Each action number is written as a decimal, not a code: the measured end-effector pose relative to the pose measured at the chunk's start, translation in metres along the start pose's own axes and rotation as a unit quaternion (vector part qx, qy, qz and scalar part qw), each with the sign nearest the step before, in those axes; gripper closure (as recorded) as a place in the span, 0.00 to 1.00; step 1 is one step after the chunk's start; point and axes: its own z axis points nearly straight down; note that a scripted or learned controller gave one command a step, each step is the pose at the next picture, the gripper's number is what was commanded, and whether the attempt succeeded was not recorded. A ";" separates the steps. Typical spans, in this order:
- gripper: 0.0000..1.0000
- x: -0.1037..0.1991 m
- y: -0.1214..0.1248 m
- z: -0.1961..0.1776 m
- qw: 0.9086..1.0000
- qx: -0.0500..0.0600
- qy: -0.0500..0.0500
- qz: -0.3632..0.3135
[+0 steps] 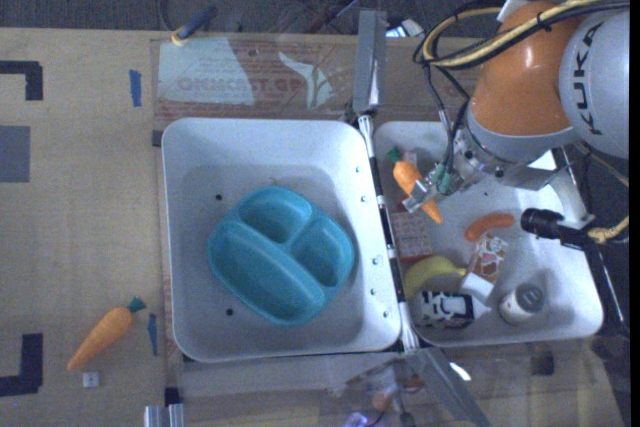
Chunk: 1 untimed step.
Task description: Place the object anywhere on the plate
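A teal divided plate (pixel 282 253) lies in the middle of the left bin (pixel 190 155). A small orange toy carrot (pixel 406 175) with a green top lies at the left side of the right bin (pixel 585 315), close to the wall between the bins. My gripper (pixel 432 189) is down over the carrot's lower half, and the carrot's thin tip pokes out below it. The gripper's body hides how it stands on the carrot. The arm's orange band and grey wrist hang above the right bin's far side.
The right bin also holds an orange oblong piece (pixel 488 225), a yellow item (pixel 432 273), a black-and-white item (pixel 445 307), a small carton (pixel 487 260) and a grey round object (pixel 522 300). Another toy carrot (pixel 100 335) lies on the bench, left of the bins.
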 end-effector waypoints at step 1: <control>1.00 0.077 0.008 0.000 0.990 0.000 0.000 -0.144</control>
